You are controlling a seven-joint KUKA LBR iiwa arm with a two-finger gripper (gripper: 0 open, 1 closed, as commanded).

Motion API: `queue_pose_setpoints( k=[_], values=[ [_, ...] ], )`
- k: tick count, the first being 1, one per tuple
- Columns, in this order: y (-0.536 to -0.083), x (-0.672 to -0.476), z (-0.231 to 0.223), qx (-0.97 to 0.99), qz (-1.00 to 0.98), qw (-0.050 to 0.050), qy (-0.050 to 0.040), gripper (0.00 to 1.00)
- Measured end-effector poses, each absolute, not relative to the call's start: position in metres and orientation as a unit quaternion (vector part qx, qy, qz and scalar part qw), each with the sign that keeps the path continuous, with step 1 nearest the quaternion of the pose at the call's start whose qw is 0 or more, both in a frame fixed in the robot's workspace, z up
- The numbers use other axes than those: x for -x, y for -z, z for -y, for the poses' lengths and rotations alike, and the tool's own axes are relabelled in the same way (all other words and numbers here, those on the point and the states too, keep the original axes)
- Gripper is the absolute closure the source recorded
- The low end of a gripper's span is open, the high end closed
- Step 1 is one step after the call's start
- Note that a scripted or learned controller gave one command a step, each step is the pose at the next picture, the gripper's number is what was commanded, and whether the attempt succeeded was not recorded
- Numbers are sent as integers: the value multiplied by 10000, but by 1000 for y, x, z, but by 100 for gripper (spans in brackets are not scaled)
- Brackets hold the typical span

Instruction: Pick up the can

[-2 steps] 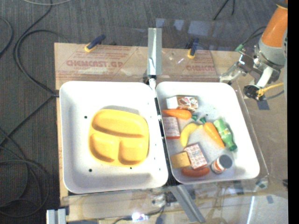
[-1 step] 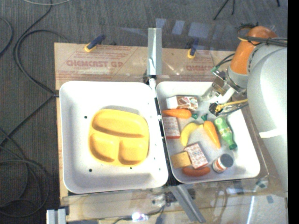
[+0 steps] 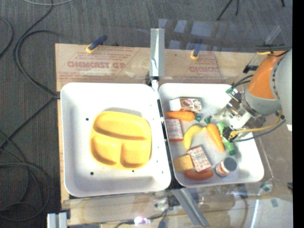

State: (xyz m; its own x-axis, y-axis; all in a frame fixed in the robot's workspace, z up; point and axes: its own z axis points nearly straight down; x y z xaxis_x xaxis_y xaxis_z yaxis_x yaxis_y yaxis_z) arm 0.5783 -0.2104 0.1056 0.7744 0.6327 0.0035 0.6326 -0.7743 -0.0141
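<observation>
The camera view looks down on a brown cardboard-covered bench (image 3: 118, 65) standing on dark grey carpet (image 3: 28, 127), with black cables looping over the floor at the left of the frame. Two yellow-handled clamps (image 3: 96, 43) grip the board's upper edge, and faded red print on the cardboard reads roughly "CHEMCAST GP", though it is too pale to be sure. A grey metal post (image 3: 156, 53) rises between the two bins at top centre.

The left white plastic bin (image 3: 71, 141) holds a yellow divided plastic tray (image 3: 122, 138) with three compartments. The right white plastic bin (image 3: 251, 167) is crowded: a small white-and-red printed carton (image 3: 186, 103) at the top, an orange toy carrot (image 3: 179, 115) below it, a red-and-white packet (image 3: 174, 129), a yellow toy banana (image 3: 191, 135), a second orange carrot with a green top (image 3: 216, 137), another red labelled packet (image 3: 199, 158), a tan wedge (image 3: 183, 163) and a red sausage-like piece (image 3: 198, 175). None of their labels is readable.

The small red can with a grey lid (image 3: 225, 166) stands in the lower right part of the right bin, just right of the red labelled packet.

The grey-and-orange arm (image 3: 266, 84) enters from the right; its gripper (image 3: 232, 120) sits over the bin's upper right, above the can and apart from it. Whether the claw is spread or pressed together I cannot tell.
</observation>
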Motion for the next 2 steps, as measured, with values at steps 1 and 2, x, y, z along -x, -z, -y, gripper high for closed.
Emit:
queue_pose_setpoints(
  k=[1, 2],
  values=[
    [-91, -487, 199, 9821, 1885, -24, 43, 0],
    [-89, -618, 205, 9780, 2086, 15, 28, 0]
  ],
)
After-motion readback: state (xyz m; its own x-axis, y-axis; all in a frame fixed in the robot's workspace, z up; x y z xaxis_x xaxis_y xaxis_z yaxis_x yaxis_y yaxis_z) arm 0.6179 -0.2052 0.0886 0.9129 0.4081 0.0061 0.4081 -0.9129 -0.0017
